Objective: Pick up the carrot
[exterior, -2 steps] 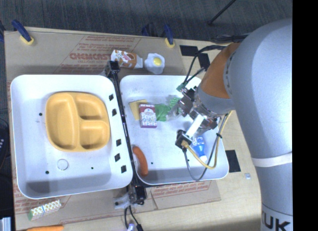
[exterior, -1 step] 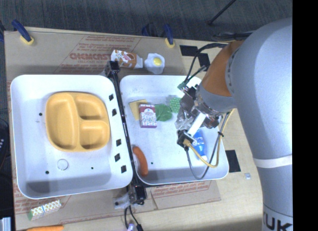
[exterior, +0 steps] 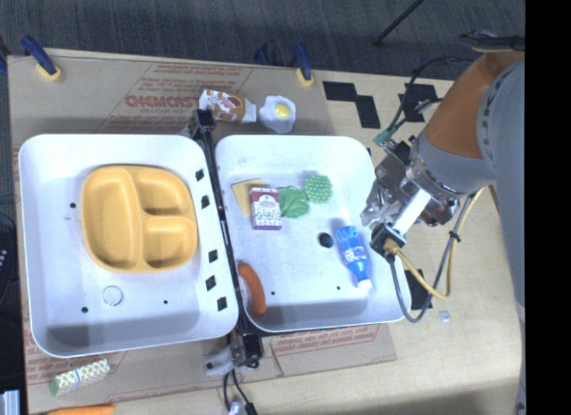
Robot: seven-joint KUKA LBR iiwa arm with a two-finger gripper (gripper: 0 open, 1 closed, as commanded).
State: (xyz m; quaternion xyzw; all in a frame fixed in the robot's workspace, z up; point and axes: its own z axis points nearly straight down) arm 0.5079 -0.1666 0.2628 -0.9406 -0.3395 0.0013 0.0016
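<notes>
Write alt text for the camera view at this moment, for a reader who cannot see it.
The gripper hangs over the right bin's right rim, beside a blue tube and far from the carrot, which lies against that bin's lower left wall. The left bin holds a yellow divided tray.

The bulky grey arm [exterior: 501, 128] carries a broad orange band [exterior: 464, 114]. A yellow cable [exterior: 426, 290] loops below its metal wrist [exterior: 412, 192].
</notes>
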